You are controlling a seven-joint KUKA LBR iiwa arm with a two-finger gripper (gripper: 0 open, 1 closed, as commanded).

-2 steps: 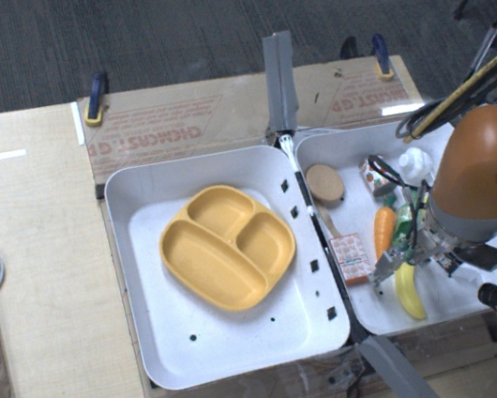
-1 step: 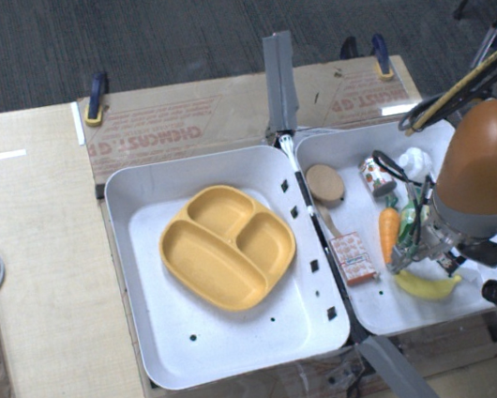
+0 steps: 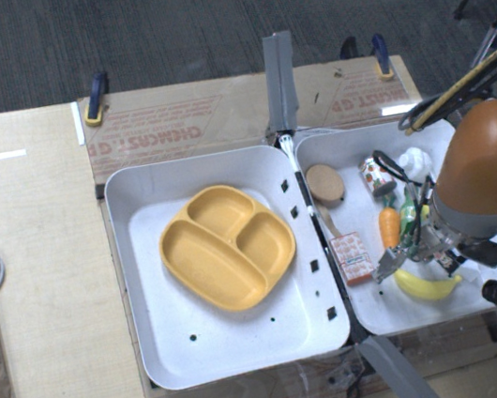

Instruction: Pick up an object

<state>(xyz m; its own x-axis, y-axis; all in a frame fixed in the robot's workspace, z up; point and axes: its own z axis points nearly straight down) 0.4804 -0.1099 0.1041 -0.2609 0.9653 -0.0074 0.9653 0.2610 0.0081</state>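
I see the gripper (image 3: 409,255) low in the right bin (image 3: 375,314), just above the banana (image 3: 428,285). The arm's orange band (image 3: 485,163) covers much of that bin's right side. The gripper itself is a dark tangle of metal and cable from here, so I cannot tell how far it is open or whether it has hold of anything.

The banana lies flat near the bin's front edge, its long axis running roughly left to right, with the ends curving up toward the gripper. Its right tip points at the arm; the left end sits just below the gripper.

A carrot (image 3: 389,227) stands nearly straight up the view, just left of the gripper. Left of it lies a small red packet (image 3: 351,256), and above that a round brown disc (image 3: 326,183).

In the left bin (image 3: 150,287) rests a yellow divided plate (image 3: 227,246), tilted diagonally.
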